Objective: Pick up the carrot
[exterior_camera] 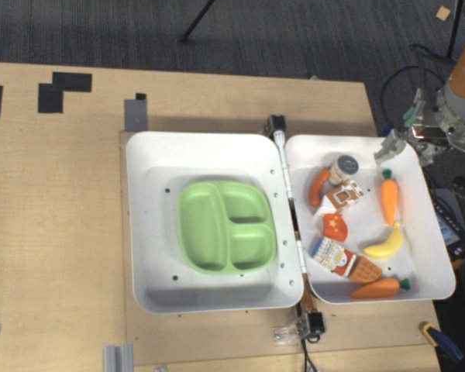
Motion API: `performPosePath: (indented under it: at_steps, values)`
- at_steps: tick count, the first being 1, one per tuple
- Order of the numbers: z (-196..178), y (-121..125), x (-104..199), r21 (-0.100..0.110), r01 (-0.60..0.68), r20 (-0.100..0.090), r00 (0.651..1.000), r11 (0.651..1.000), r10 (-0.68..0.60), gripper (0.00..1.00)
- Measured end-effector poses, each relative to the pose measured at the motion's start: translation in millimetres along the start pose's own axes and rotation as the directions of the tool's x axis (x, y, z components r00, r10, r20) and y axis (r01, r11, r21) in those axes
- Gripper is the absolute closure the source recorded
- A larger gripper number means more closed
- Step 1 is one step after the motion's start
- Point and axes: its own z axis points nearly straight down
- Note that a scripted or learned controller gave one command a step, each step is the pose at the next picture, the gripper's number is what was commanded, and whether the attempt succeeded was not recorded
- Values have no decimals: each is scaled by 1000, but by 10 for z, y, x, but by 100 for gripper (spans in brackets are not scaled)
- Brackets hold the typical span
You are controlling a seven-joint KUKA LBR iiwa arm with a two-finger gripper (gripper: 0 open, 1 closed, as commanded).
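Note:
Two orange carrots lie in the right bin (434,231). One carrot (389,201) lies lengthwise near the far right side, its green top pointing away. The other carrot (376,288) lies crosswise by the front wall, green end to the right. My gripper (409,149) hangs over the bin's far right corner, just beyond the first carrot's green top. It is open with nothing between its fingers. One grey finger (387,146) points down toward that carrot.
The right bin also has a yellow banana (385,243), a red sausage (318,188), a small can (346,166), a snack box (346,196), a red fruit (335,225), a carton (331,256) and a waffle (365,270). A green divided plate (226,225) sits in the left bin.

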Motion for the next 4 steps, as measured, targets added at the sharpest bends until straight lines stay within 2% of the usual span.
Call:
performPosePath:
  at_steps: [1, 2, 3, 4]
  values:
    - [1434, 227, -285, -3, -25, -1, 1000, 1000, 25, 0]
    - [1325, 238, -281, -5, -21, 1, 1000, 1000, 21, 100]
    - [562, 562, 467, 0, -527, 0, 850, 850, 527, 100]
    - [316, 560, 589, 1, -729, 0, 684, 684, 729, 100]
